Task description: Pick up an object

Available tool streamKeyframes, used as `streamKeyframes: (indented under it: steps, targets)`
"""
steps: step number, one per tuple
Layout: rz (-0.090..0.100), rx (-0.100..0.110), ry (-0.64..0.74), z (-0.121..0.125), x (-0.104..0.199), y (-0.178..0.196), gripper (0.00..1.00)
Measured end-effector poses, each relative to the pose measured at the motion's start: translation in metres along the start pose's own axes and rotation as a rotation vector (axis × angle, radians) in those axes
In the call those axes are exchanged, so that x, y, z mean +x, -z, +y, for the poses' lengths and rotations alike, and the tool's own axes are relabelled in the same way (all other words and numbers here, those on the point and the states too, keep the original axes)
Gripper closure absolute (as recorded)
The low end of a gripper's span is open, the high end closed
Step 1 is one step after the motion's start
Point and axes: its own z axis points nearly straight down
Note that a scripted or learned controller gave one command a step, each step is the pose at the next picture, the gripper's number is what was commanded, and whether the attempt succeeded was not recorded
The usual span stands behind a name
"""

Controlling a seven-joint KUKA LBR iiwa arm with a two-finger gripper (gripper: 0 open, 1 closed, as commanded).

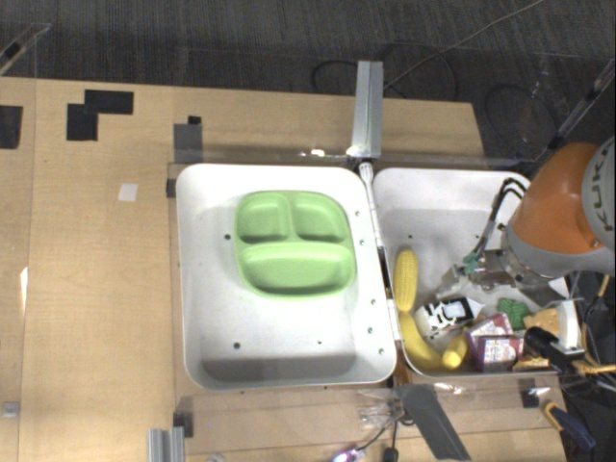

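Gripper sat low over the right bin, hanging from the grey arm with its orange band, which entered from the right edge; whether it was apart or together could not be told, since the wrist body and cabling hid the tip from above; nothing could be seen held. Directly beside and below the tool lay a cluster of objects in the bin's near half: a corn cob lying lengthwise along the left wall; a banana curving along the near-left corner, just below the cob; a small black-and-white item between the cob and the tool, too small to identify; a maroon carton beside the banana's right end; a green item further right, partly hidden by the arm. Far half of the right bin showed bare white floor. Left bin held a green divided plate, three compartments, lying flat near the middle, well apart from the tool.
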Motion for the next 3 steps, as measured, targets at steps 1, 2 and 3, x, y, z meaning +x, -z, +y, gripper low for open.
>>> streamKeyframes:
  steps: [1,2,3]
  targets:
    - [-0.01,-0.016,0.103,-0.022,0.027,-0.013,0.0]
    - [-0.015,-0.032,0.103,-0.016,0.027,0.0,1.0]
    - [0.001,0.006,0.049,0.055,0.086,0.088,1.0]
